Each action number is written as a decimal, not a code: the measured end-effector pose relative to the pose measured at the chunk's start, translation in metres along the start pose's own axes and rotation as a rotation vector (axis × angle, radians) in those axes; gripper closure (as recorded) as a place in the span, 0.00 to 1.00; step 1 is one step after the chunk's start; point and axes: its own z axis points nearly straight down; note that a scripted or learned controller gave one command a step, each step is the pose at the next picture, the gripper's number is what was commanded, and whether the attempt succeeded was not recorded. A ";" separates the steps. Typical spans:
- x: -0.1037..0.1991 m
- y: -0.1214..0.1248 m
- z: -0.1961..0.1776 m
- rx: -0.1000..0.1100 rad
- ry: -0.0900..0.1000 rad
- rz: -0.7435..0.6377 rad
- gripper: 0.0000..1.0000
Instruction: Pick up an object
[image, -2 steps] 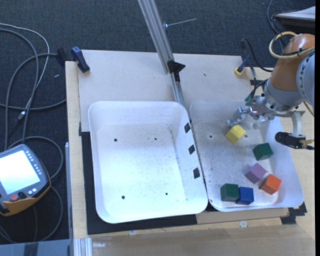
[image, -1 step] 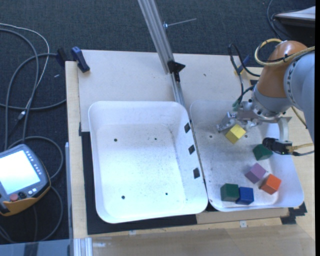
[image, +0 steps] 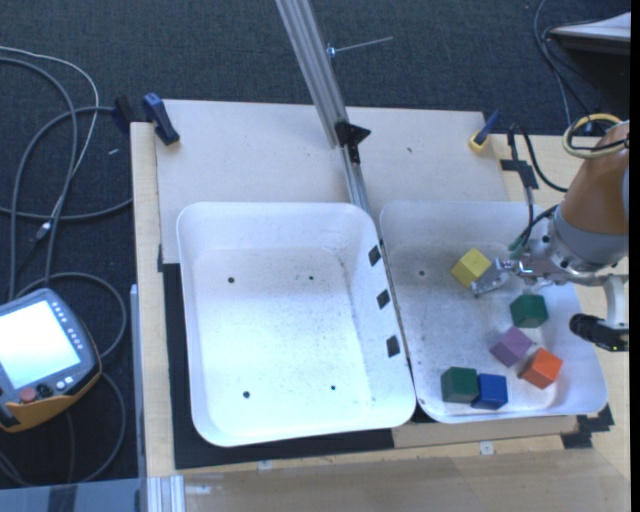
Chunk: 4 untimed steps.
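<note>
Right bin (image: 430, 300), right half of the frame: your hand (image: 490, 282) sits low just beside the yellow cube (image: 471, 267), on its lower-right side. You cannot tell how far the hand is open, and no cube shows between its tips. To grasp well, centre over the yellow cube, straddle two opposite faces, then close. The green cube (image: 529, 309) lies near below; keep clear of it. The purple, orange, blue and dark-green cubes cluster at lower right.

Six blocks lay in the right bin (image: 420, 300): a yellow block (image: 470, 267) uppermost, a green block (image: 529, 309) and purple block (image: 512, 345) below it, then an orange block (image: 541, 368), with a dark green block (image: 459, 384) touching a blue block (image: 491, 390).
</note>
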 end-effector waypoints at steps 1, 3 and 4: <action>0.038 0.070 -0.001 -0.011 -0.001 -0.012 0.00; 0.063 0.049 -0.011 -0.005 0.000 -0.008 1.00; 0.132 0.094 -0.085 -0.016 0.000 -0.015 1.00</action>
